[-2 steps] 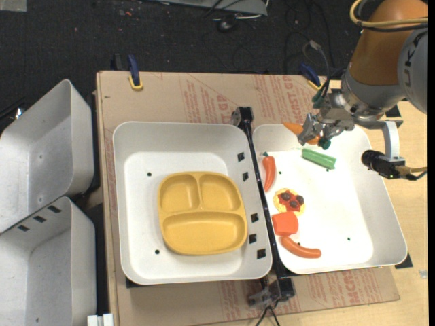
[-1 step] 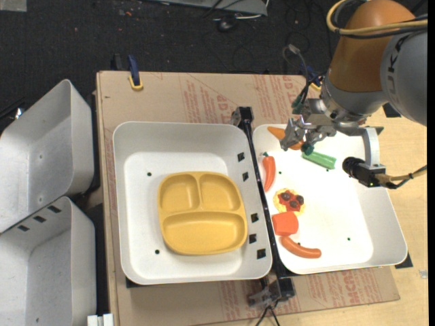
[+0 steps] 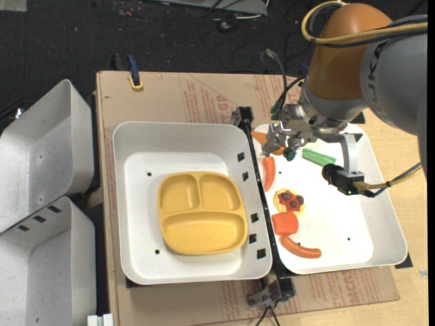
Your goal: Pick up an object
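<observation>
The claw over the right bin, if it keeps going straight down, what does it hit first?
Probably the top end of the red pepper by the divider, or bare bin floor beside it. The claw points downward; depth is unclear from this slanted view.

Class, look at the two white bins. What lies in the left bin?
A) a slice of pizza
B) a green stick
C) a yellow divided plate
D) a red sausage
C: the yellow divided plate lies alone in the left bin; the small food toys are in the right bin.
</observation>
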Available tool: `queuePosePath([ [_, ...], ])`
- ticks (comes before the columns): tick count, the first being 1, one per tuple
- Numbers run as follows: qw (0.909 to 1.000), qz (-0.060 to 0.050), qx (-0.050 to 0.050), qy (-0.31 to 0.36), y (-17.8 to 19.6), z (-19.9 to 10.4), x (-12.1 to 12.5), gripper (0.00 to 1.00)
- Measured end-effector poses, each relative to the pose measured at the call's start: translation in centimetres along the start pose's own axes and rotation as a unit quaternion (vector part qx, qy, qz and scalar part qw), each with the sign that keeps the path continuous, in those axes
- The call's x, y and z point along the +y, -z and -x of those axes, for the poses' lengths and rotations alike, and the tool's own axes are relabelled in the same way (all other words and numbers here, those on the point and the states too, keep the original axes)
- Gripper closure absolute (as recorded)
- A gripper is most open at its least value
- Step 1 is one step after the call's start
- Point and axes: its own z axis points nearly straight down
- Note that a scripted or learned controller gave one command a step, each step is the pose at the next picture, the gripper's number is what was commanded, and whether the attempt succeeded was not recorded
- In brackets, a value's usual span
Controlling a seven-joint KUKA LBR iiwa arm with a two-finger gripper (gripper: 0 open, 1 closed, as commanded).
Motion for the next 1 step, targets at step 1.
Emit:
queuePosePath([
  [1,1.0000,0.000,0.000,0.001,0.12,-5.32,-1.70,1.00],
])
